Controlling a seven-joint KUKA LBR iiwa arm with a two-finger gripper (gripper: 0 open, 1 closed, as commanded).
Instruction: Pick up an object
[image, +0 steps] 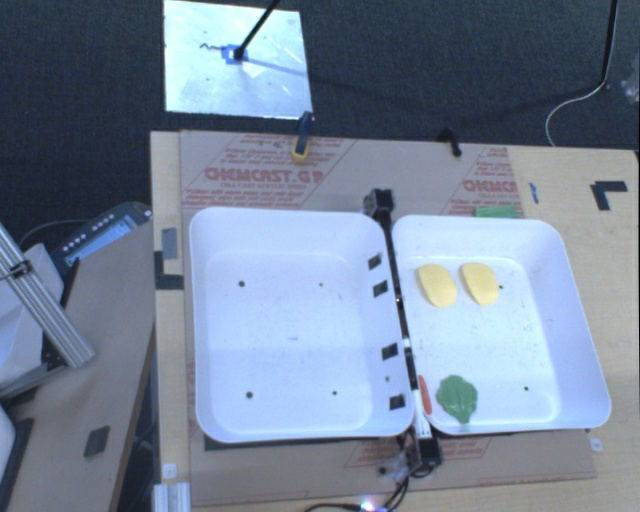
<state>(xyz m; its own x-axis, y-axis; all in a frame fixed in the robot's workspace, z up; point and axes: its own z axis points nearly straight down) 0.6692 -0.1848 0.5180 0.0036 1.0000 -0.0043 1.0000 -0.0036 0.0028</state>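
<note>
Yellow pieces (436, 285) and green leaf (458, 397) lie in right bin (575, 330).

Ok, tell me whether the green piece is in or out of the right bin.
In. The green piece lies flat on the right bin floor, near its front-left corner.

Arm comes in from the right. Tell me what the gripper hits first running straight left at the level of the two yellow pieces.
If low, the right bin at its outer wall; if it clears that, the right-hand yellow piece, before the left-hand yellow piece. Height can't be judged, so this is a guess.
</note>
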